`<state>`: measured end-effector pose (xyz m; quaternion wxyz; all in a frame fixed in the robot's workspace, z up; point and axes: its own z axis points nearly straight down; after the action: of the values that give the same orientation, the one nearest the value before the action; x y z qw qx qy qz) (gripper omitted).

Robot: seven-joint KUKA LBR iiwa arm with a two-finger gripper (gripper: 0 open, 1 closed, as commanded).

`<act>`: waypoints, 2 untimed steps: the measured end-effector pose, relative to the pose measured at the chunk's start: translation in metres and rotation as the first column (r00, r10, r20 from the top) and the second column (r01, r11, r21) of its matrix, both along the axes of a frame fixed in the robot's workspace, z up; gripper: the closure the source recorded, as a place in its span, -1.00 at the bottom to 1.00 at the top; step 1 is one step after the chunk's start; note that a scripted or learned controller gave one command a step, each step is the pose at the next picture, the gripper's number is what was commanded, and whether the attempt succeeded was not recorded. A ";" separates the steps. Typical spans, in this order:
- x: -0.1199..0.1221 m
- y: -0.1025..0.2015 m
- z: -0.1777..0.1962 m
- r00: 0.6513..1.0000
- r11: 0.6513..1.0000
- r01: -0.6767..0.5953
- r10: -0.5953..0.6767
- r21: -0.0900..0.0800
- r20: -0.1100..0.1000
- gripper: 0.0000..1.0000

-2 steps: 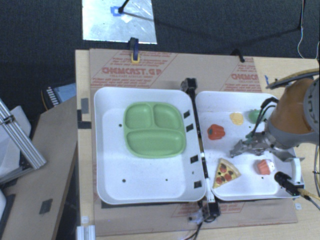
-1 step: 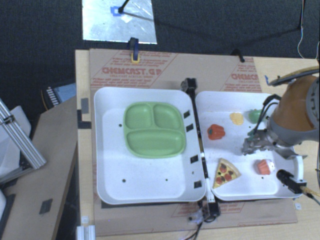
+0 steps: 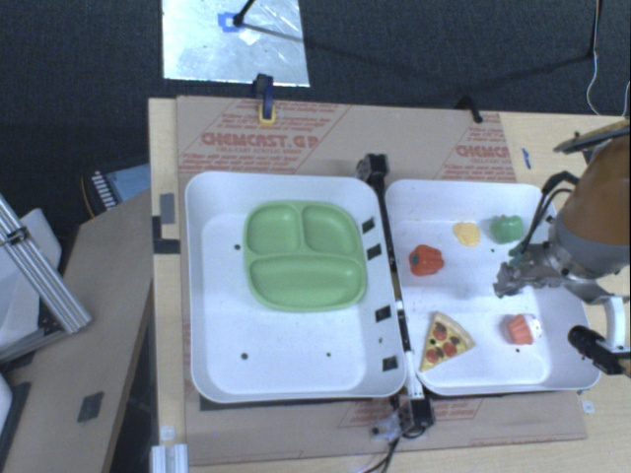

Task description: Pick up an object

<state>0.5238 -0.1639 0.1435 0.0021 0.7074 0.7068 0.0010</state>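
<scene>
The gripper hung over the right bin's bare middle—whether open or closed I could not tell—apparently choosing (pizza slice by the front edge, red pepper toward the left wall).

My gripper hangs over the right bin, and everything else sits around it. The pepper lies to its left, in the same bin. The pizza slice lies nearer the front, to the left. Just in front of me sits the strawberry. Behind me lie the lemon and the broccoli, side by side. Far left, in the left bin, rests the divided plate
</scene>
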 end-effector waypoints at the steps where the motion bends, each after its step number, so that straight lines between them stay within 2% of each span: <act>1: 0.005 -0.001 0.044 1.000 1.000 -0.005 0.005 0.000 0.001 1.00; 2: -0.001 -0.005 0.091 1.000 1.000 -0.005 0.005 -0.001 0.001 1.00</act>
<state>0.5227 -0.1692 0.2344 0.0028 0.7058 0.7084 0.0013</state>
